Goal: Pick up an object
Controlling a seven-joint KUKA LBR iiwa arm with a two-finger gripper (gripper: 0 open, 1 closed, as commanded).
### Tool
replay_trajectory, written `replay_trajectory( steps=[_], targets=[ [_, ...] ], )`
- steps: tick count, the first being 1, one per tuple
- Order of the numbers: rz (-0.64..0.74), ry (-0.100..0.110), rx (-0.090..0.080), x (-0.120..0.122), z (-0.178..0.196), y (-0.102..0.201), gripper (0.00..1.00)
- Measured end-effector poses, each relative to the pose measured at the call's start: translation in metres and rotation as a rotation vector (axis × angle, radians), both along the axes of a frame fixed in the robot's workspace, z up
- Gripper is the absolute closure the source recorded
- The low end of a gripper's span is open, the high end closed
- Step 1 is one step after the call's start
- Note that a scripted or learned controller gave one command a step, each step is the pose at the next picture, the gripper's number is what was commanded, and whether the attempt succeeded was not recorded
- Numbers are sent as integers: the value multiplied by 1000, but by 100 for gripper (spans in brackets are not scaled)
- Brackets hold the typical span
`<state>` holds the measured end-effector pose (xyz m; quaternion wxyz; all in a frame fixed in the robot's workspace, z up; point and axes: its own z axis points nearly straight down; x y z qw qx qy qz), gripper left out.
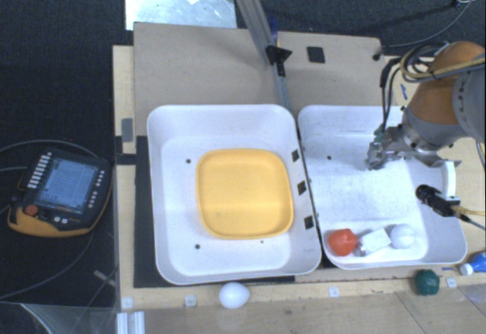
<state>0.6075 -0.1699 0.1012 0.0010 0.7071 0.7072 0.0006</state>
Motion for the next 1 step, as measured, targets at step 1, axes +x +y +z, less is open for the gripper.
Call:
replay_trajectory(
  steps=[1],
  targets=[
    [1, -3, 0, -4, 47, 6, 100]
  ],
)
